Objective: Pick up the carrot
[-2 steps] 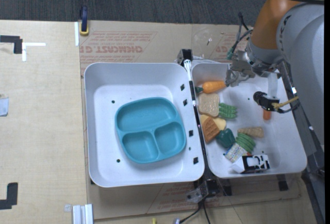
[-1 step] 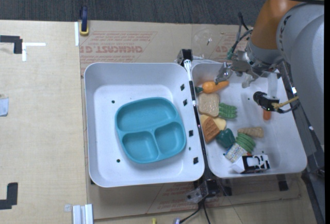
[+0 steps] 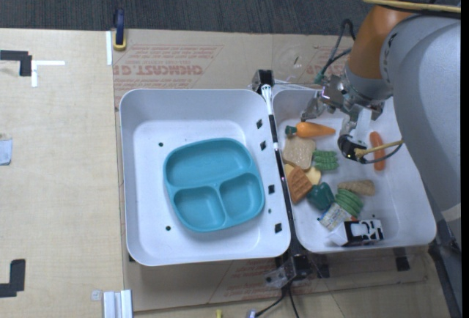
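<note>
The bare counter [image 3: 58, 163] is stretching along the left edge. Next to it the left bin [image 3: 139, 115] is carrying a teal divided plate [image 3: 212, 185] at its middle, with free floor on all sides.

In the right bin [image 3: 399, 196] the carrot [image 3: 316, 130] is lying flat near the far left corner. Its green top is pointing at the left wall and its orange tip is pointing right. A toy bread slice [image 3: 299, 153] is sitting just beside it on the near side, and a green ridged piece [image 3: 325, 160] is lying right of the bread. More toy food is crowding toward the near edge.

The pincer [image 3: 333, 110] is hanging over the far edge of that bin, just beyond the carrot's orange end. Whether it is open or closed cannot be told from this view. Nothing is showing in its grasp.

The approach step appears to be under way, with the grasp not yet made. The next move probably calls for shifting slightly toward the near-left, lining up across the carrot's width, then descending.

Room is tight. The far wall and left wall are boxing the carrot in, and the bread is pressing close on the near side. A red toy sausage [image 3: 377, 148] is lying to the right, well apart from the carrot. The grey arm [image 3: 429, 89] is looming over the right edge.
</note>
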You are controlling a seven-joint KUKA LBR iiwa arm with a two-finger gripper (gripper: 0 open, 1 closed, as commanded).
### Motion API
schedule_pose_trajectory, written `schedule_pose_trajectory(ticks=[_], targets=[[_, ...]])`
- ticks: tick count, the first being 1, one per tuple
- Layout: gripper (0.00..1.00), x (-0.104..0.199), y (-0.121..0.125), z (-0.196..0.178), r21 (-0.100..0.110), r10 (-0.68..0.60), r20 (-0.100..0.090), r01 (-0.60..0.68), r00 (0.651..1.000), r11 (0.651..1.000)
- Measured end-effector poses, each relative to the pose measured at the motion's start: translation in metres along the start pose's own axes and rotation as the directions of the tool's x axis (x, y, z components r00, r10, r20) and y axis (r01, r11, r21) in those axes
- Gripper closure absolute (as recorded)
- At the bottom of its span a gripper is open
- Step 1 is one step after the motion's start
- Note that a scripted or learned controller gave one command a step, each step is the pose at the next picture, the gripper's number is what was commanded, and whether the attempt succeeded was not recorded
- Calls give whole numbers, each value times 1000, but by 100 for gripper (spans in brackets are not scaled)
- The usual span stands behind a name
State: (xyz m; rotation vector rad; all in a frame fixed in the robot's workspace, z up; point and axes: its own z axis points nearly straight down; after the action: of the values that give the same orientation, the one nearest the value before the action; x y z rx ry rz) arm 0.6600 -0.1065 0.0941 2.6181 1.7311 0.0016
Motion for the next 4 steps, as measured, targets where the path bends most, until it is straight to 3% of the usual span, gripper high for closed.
schedule_pose_trajectory(ticks=[1,2,3,4], targets=[[0,-4,-30,3,8,355,4,-355,935,935],[0,-12,-62,3,9,478,5,-478,878,878],[100,-13,-62,-5,12,476,8,-476,879,879],[0,-13,-62,-5,12,476,8,-476,879,879]])
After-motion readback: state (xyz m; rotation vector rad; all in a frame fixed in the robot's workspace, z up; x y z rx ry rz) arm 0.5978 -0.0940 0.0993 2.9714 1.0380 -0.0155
